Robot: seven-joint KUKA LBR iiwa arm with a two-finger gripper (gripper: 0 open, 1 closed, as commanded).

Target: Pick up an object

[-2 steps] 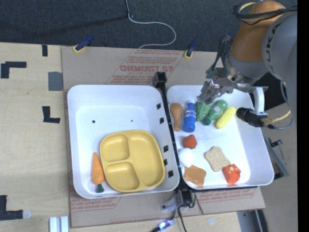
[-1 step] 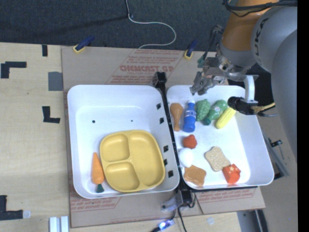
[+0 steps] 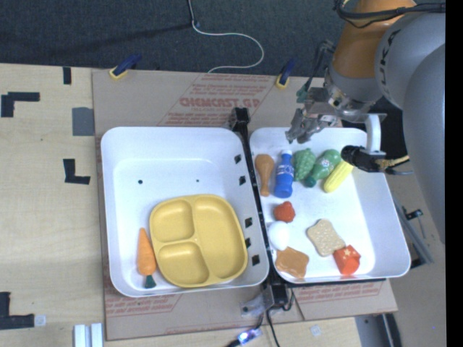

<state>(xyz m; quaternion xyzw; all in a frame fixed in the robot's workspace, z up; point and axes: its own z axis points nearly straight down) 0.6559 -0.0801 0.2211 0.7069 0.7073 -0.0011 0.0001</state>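
Note:
My gripper (image 3: 302, 131) hangs over the far edge of the right bin (image 3: 387, 215), just above and behind a blue bottle (image 3: 283, 173). Nothing shows between its fingers. Beside the bottle lie a tan drumstick (image 3: 265, 170), a green vegetable (image 3: 307, 165), a second green piece (image 3: 324, 163) and a yellow corn cob (image 3: 337, 175). Nearer the front are a red tomato (image 3: 284, 211), a white egg (image 3: 278, 234), a bread slice (image 3: 325, 237), a brown pastry (image 3: 292, 262) and a red pepper (image 3: 347, 259).
The left bin (image 3: 123, 165) holds a yellow divided plate (image 3: 197, 238) and an orange carrot (image 3: 145, 255). The arm's grey body and orange band (image 3: 369, 27) fill the upper right. A white cable (image 3: 224, 35) lies behind the bins.

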